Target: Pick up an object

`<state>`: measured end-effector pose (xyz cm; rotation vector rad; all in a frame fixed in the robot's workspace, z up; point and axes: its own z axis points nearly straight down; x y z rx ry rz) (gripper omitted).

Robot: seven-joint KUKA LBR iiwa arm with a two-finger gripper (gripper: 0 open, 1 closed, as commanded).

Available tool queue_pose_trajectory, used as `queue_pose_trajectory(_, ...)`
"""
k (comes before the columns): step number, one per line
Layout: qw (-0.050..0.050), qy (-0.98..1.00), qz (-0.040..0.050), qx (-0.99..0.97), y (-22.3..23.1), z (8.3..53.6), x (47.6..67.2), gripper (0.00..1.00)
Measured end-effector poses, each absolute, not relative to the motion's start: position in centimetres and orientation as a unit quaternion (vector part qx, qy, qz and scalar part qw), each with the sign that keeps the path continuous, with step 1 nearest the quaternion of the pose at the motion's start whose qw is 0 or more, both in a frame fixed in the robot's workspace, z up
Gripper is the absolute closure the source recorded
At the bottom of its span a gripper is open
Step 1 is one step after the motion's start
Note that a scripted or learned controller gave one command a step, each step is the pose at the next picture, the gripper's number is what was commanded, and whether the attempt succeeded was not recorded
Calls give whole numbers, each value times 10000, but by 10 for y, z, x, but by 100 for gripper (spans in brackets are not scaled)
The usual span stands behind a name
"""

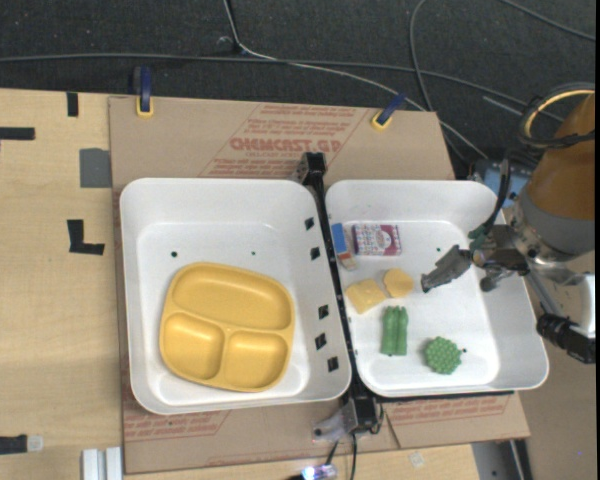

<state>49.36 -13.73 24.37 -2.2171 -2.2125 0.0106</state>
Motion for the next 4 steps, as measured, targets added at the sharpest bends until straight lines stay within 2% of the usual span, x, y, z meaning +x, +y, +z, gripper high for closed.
queue_pose_trajectory(1,6,-7075,5,-7067,-137,248,496,0)
queue_pose_trajectory(3,36,-7071,25,-7071,-126,130,486,0)
queue_pose_trajectory(4,-3,-7073,5,-7069,-125,83,486,0)
